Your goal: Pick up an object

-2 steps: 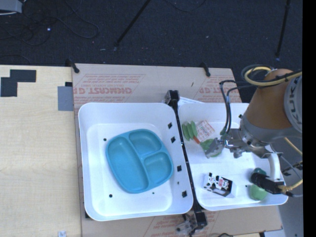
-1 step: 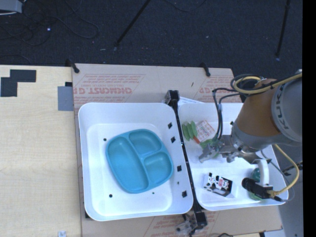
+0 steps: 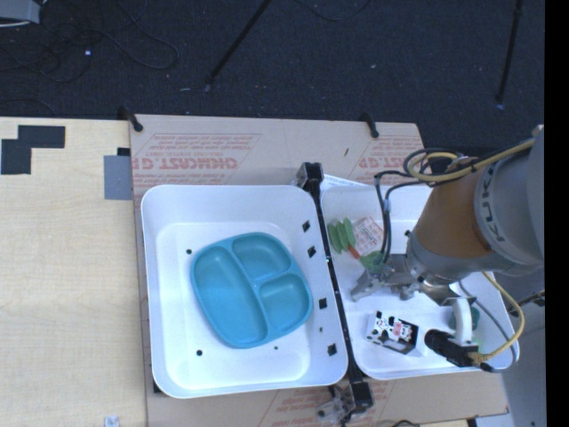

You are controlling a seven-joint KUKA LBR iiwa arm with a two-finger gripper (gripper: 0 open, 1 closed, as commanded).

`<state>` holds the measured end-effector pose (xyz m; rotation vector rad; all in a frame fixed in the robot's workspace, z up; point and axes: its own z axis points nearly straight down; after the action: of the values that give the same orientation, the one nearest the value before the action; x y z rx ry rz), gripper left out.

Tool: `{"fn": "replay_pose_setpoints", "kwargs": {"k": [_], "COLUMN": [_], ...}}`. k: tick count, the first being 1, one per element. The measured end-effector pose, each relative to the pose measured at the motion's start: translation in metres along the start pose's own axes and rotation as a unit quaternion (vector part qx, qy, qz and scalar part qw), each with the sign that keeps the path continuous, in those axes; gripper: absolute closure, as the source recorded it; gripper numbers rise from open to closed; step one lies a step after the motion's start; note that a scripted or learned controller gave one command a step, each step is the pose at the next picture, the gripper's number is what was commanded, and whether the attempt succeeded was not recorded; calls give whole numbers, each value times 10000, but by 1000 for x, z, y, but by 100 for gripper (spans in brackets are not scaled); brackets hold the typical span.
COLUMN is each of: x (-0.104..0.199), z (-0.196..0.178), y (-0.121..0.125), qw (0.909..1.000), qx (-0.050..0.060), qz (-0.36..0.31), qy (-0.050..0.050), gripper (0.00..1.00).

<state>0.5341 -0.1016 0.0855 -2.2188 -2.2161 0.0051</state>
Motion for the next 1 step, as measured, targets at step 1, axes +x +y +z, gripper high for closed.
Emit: {"fn": "replay_pose_setpoints", "kwargs": {"k": [1], "x": [-2], "z": [-12], "y": [0], "qw": [10000], "qx": [-9], "qz": [36], "qy": [-8], "gripper": [100]}}
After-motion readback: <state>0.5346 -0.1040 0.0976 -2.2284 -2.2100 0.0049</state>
